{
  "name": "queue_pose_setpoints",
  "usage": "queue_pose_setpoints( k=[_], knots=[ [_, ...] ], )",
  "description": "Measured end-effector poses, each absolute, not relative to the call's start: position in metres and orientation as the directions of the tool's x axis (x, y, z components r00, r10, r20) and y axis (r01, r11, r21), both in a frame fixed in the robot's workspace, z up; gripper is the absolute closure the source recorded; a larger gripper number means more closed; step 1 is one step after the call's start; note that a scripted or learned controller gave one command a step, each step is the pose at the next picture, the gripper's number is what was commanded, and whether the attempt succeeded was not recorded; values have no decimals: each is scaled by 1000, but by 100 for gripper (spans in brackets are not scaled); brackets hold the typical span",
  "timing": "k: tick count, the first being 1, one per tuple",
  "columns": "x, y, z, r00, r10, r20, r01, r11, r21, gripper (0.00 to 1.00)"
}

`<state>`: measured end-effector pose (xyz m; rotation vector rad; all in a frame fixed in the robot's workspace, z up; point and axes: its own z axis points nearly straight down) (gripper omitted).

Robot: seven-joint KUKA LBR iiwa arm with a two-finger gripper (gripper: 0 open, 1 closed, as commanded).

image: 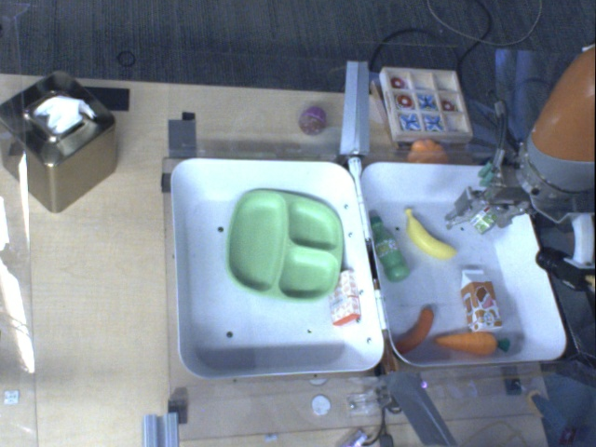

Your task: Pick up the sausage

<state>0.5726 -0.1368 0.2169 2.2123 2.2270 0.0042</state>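
My claw [480, 209] hovers over the right white plastic bin [549, 338], fingers spread, gripping nothing; small reddish-brown sausage [415, 328] lies well below-left of me against the bin's corner wall; likely light, firm, slick-skinned, best pinched across its middle; lower end shadowed, carrot [466, 343] crowds alongside.

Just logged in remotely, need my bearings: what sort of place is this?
Probably a robot lab bench: two white bins side by side, toy food like the sausage and banana, and loose cables.
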Motion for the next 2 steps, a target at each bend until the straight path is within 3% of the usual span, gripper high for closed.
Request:
queue_pose_setpoints(
  k=[1, 2],
  knots=[
    [511, -119, 149, -282, 960, -1, 960, 282, 4, 0],
    [492, -97, 91, -434, 901, -9, 901, 435, 14, 0]
  ],
)
